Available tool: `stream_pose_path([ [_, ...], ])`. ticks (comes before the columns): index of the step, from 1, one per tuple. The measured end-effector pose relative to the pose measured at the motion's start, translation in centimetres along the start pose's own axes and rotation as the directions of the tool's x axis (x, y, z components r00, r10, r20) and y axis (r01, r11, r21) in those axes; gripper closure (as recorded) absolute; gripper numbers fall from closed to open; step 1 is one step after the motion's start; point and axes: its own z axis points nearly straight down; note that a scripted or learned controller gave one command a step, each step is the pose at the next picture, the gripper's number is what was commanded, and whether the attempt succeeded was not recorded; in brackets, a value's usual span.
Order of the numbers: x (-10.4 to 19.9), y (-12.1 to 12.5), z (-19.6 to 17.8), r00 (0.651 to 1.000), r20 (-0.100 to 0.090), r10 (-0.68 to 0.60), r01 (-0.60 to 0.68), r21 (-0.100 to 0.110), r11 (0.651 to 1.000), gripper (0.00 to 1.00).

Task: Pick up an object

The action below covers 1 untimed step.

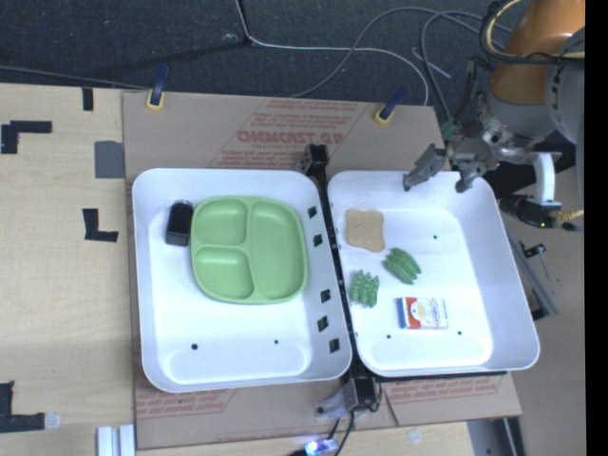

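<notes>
Four small things lie in the right bin (494, 283): a tan bread slice (365, 230) near its far left corner, a green pea pod (402, 265) toward the middle, a green leafy piece (364, 288) by the left wall, and a small white carton (421, 313) toward the near edge. The gripper (440, 172) hangs over the far edge of this bin, fingers spread apart with nothing between them. The left bin (161, 350) carries a green divided plate (250, 249) and a black block (179, 223) touching the plate's left rim. The arm's upper part is cut off at the right.
</notes>
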Motion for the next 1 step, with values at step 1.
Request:
stream_pose_path([
  [1, 0.04, 0.26, -0.88, 1.0, 0.002, -0.003, 0.003, -0.014, 1.0, 0.0],
])
